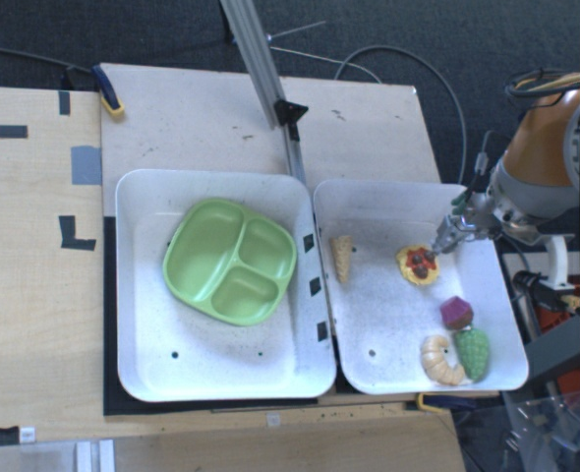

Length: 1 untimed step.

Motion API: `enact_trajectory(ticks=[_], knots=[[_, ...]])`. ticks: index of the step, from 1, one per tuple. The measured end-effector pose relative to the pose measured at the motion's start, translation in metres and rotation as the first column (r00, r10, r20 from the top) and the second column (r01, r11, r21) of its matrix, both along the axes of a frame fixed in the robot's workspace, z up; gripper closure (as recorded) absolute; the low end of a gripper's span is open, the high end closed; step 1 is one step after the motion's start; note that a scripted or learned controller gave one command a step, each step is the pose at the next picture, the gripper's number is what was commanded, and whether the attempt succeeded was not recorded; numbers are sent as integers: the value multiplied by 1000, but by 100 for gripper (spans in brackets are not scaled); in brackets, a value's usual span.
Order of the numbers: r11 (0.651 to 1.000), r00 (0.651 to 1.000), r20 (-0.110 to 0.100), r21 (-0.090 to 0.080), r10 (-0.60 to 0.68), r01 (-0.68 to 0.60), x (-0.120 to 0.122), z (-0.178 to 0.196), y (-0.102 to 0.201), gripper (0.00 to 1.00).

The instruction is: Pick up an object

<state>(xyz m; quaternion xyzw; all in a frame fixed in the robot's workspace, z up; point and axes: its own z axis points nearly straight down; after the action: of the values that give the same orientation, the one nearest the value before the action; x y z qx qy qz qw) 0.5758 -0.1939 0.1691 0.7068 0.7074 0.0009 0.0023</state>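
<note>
A green divided plate [231, 261] lies in the left bin [133, 293]. In the right bin [388, 205], a cone [343, 259] sits at nine o'clock, a pizza toy [419, 265] near centre, with the end effector [445, 244] just at its one o'clock; how it stands I cannot tell. A magenta block [456, 312], green piece [474, 353] and croissant [441, 360] cluster at five o'clock.

My bench [202, 126]: pale wood, bearing two white bins side by side, left bin [138, 293] and right bin [369, 205].
</note>
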Motion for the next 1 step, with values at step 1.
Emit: enact_trajectory(ticks=[1], knots=[[1000,1000,-1,0,0,0,5,46,-7,100]])
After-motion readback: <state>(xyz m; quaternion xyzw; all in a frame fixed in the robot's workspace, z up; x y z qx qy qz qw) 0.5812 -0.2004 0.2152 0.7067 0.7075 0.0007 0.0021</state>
